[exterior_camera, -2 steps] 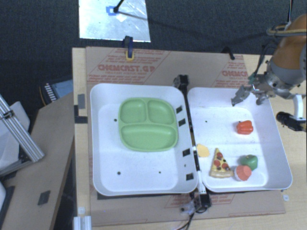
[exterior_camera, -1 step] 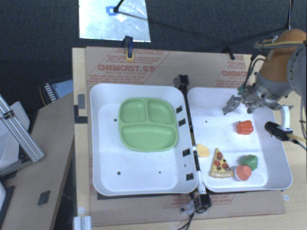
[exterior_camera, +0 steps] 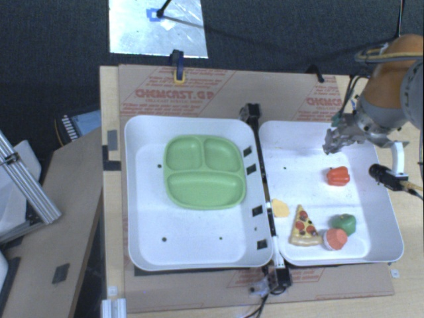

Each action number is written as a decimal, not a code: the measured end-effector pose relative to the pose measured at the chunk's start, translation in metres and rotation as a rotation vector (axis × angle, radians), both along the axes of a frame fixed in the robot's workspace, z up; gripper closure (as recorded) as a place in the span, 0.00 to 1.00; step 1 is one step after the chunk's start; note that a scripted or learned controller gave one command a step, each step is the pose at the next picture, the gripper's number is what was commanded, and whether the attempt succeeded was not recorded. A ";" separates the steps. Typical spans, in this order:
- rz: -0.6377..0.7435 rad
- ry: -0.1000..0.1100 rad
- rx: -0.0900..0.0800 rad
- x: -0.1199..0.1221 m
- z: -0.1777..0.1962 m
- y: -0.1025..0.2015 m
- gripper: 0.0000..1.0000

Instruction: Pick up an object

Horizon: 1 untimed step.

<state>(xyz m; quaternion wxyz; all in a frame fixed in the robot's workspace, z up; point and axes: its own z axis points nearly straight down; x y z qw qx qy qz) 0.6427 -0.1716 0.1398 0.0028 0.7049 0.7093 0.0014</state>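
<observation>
Hovering over the right white bin near its far edge, the tool sits above a red toy pepper; finger state unclear.

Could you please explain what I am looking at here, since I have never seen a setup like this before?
This is one picture from a camera fixed above a workbench, looking down at a slant. The grey machine with the orange band at the right is a robot arm; its two-finger gripper hovers over the far part of the right bin.

Two shallow white bins sit side by side. The left bin holds a green divided plate. The right bin holds toy food: a red pepper just below the gripper, a yellow piece at the bin's left edge, a pizza slice, and a green piece touching a red piece.

Nothing shows between the gripper's fingers; all items lie in the bins.
</observation>
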 end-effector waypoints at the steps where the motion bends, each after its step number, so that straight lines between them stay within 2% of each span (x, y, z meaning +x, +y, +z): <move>1: -0.005 -0.003 -0.001 0.001 0.058 -0.010 1.00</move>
